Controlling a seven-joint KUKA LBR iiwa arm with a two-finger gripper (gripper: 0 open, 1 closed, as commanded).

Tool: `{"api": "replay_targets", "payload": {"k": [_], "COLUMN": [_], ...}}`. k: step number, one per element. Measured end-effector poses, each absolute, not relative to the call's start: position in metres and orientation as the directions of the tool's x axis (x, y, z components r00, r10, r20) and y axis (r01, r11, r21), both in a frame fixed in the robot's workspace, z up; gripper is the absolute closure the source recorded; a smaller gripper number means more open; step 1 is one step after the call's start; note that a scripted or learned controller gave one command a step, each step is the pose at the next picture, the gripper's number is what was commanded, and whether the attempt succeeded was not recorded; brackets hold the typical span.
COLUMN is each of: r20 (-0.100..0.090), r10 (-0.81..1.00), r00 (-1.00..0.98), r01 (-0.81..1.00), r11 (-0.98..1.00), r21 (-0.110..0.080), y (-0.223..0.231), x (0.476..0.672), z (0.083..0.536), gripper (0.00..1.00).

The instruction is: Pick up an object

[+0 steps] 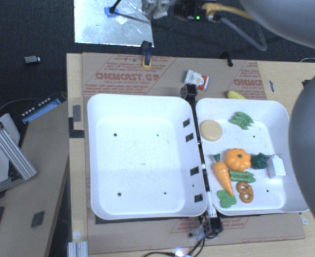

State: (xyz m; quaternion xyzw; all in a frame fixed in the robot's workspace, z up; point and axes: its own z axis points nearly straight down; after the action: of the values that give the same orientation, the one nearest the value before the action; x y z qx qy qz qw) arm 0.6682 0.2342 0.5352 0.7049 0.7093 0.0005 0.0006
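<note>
The claw (pixel 158 1) hangs up at the far edge of the desk (pixel 120 71), over a shiny metal sheet (pixel 101 15) and well away from both bins; from here I cannot tell if it is apart or together, and nothing shows in its grip. The left bin (pixel 138 154) sits beside the right bin (pixel 272 199), where all the toy food lies. A small orange pumpkin (pixel 237 158) sits near the middle, with a carrot (pixel 223 178) just beside it on the left and a green bean pod (pixel 241 176) touching its underside. A pretzel (pixel 245 191) lies below that, and a green leafy piece (pixel 226 199) sits at the carrot's tip. A round tan cookie (pixel 210 130) lies towards the far left corner, a green lettuce piece (pixel 242 120) further right. Broccoli (pixel 260 160) and a white block (pixel 276 166) sit right of the pumpkin. A banana (pixel 236 95) lies outside, just beyond the rim.
</note>
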Motion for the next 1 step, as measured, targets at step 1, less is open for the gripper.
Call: {"api": "replay_targets", "payload": {"k": [1], "r20": [0.0], "r10": [1.0], "r00": [-0.006], "r01": [1.0], "r11": [0.006], "r21": [0.002], "y": [0.2342], "x": [0.6676], "z": [0.5353], "gripper": [1.0]}}
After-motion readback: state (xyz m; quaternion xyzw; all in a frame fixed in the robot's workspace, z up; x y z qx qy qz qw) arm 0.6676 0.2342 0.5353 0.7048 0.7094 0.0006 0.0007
